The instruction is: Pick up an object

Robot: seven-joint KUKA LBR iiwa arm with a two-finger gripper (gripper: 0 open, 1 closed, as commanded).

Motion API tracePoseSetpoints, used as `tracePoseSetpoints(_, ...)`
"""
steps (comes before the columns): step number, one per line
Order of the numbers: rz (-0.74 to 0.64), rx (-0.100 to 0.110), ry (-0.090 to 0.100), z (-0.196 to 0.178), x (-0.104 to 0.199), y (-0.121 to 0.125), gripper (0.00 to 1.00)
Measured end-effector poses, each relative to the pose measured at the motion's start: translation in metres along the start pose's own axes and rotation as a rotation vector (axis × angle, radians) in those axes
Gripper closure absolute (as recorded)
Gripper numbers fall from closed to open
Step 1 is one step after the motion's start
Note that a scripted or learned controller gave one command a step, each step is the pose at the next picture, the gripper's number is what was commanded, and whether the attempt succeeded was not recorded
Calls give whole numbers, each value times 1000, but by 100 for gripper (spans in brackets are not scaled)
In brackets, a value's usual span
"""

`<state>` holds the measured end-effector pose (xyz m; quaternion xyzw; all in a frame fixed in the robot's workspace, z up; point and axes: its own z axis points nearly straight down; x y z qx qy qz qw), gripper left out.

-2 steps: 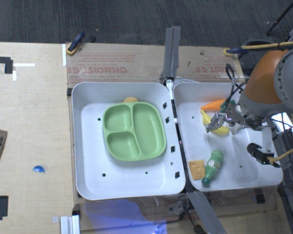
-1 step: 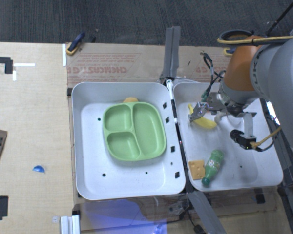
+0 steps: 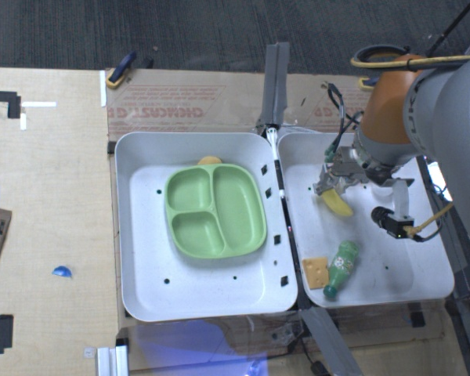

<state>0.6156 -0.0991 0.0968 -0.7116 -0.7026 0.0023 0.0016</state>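
My gripper (image 3: 329, 186) hangs low over the back left part of the right bin (image 3: 423, 284). Its tip is right at the upper end of a yellow banana-shaped object (image 3: 338, 204) lying on the bin floor; I cannot make out whether it grips it. A green bottle (image 3: 341, 266) lies on its side near the bin's front. Beside the bottle, to its left, rests a small orange square cracker (image 3: 316, 272).
The left bin (image 3: 133, 233) holds a green three-compartment plate (image 3: 216, 210), with a small yellow object (image 3: 210, 161) peeking out behind it. A grey divider (image 3: 282, 210) separates the bins. A black cable part (image 3: 393, 222) hangs from the arm over the right bin.
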Motion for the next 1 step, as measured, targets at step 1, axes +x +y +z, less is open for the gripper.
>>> tracePoseSetpoints(1,53,-2,-1,-93,30,31,100)
